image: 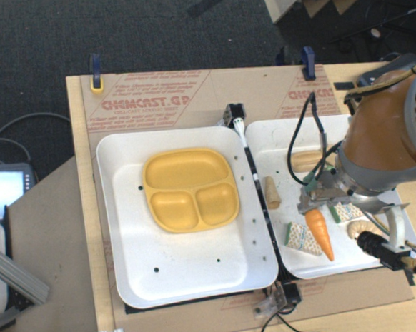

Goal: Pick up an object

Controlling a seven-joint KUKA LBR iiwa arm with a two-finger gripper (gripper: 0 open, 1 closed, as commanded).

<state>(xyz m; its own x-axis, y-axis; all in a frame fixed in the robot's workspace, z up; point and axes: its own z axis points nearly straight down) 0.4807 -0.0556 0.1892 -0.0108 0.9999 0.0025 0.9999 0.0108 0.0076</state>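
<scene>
The right white bin [277, 131] holds several small objects. An orange carrot [320, 236] lies pointing toward the front edge, with a green-and-white patterned wedge [300, 238] touching its left side. My gripper [313, 202] hangs right at the carrot's thick upper end, under the grey and orange wrist. The wrist hides how the gripper meets the carrot. A tan cork-like cylinder [272, 192] lies near the bin's left wall.
A yellow three-compartment plate [190, 188] sits in the left bin [129, 261]. In the right bin, a pale wooden block [305, 161] lies behind the gripper, and a patterned piece [346, 212] and a beige lump [358, 228] lie right of the carrot. Black cables loop above the gripper.
</scene>
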